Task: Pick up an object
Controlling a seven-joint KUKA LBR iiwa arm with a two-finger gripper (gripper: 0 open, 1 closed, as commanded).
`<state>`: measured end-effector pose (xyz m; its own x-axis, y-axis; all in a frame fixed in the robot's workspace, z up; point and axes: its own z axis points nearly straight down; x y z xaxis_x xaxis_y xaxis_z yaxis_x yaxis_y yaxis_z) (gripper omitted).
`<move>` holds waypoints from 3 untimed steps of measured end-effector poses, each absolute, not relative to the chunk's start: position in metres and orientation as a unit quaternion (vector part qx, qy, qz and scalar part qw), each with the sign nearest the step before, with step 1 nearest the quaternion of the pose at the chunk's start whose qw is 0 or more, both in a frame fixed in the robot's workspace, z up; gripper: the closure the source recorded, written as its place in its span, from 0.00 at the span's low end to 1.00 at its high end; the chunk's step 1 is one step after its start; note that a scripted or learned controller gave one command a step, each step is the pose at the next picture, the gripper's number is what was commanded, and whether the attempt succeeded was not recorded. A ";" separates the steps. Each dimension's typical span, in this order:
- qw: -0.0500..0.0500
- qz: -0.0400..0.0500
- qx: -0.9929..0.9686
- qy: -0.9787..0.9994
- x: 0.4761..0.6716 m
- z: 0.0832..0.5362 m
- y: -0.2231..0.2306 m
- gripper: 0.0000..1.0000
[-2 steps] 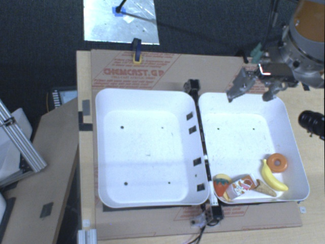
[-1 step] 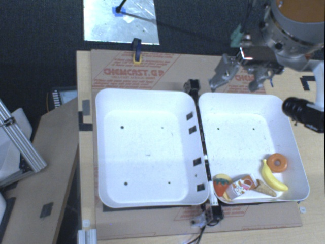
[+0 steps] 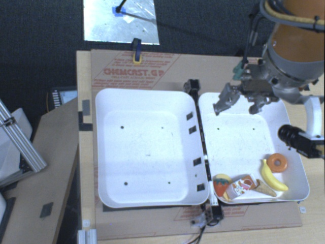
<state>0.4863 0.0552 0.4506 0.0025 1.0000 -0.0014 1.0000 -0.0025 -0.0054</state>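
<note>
Several small objects lie in the near right corner of the right bin (image 3: pixel 238 136): a yellow banana (image 3: pixel 272 177), an orange ring-shaped piece (image 3: pixel 277 162), a red and white packet (image 3: pixel 241 186), a red-orange round piece (image 3: pixel 221 183) and a tan wedge (image 3: pixel 265 189). My gripper (image 3: pixel 240 104) hangs over the far part of the right bin, well above and away from these objects. It is open, its two grey fingers (image 3: pixel 223 100) spread apart with nothing between them.
The left bin (image 3: pixel 147 146) sits beside the right one, joined by a black clipped divider (image 3: pixel 199 141). A black cylinder (image 3: pixel 297 139) juts in at the right edge. A shiny metal sheet (image 3: pixel 122 14) lies beyond the bench.
</note>
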 end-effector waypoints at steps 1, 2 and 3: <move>-0.002 -0.006 -0.703 -0.711 0.486 0.540 0.131 0.00; 0.001 0.002 -0.708 -0.706 0.486 0.468 0.087 0.00; -0.002 -0.005 -0.703 -0.711 0.486 0.539 0.161 0.00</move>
